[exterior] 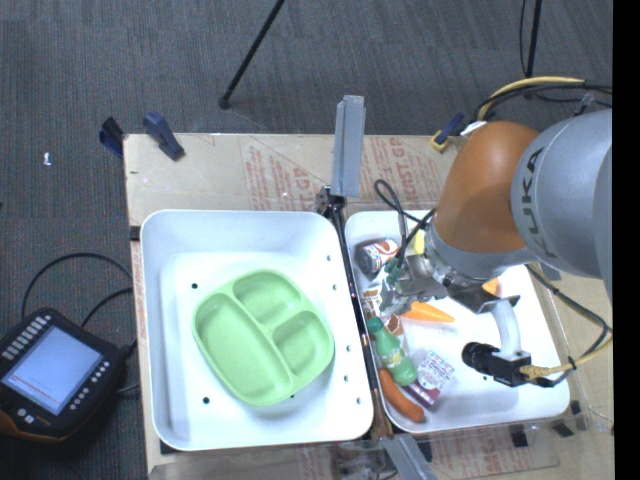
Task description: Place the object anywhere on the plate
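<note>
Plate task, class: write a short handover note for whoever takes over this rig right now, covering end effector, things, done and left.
End effector: low over the right bin, above the pile; finger state cannot be told.
Plate: green, three compartments, in the left bin, bare.
Things: carrot, bottle, sausage, packet, all in the right bin.
Done: nothing on the plate.
Left: grasp one thing, carry it left, place it on the plate.
</note>
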Robot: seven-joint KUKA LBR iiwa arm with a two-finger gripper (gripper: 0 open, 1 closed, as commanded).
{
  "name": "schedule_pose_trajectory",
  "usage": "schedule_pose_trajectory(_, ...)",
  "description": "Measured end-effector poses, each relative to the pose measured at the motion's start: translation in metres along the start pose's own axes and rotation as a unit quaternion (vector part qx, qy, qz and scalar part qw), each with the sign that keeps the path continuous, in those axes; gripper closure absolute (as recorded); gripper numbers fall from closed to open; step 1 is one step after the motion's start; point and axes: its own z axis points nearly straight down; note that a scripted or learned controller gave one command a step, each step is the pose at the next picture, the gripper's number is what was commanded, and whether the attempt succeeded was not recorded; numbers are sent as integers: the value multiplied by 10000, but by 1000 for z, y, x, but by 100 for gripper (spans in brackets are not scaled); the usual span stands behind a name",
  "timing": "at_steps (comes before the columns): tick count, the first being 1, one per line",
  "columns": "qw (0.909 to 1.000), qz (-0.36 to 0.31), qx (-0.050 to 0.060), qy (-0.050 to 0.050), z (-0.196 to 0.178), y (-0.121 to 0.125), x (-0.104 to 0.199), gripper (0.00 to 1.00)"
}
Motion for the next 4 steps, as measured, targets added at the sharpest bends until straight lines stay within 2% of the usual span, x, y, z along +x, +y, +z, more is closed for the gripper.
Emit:
schedule_pose_trajectory(1, 9906, -1367, -41, -21, -63, 68, 79, 100)
schedule_pose_trajectory(2, 9904, -1379, -25, -22, -71, 69, 79, 100)
schedule_pose_trajectory(3, 9996, -267, -11, -18, 48, 54, 191, 100)
schedule_pose_trajectory(4, 9992, -403, -30, -19, -31, 31, 166, 100)
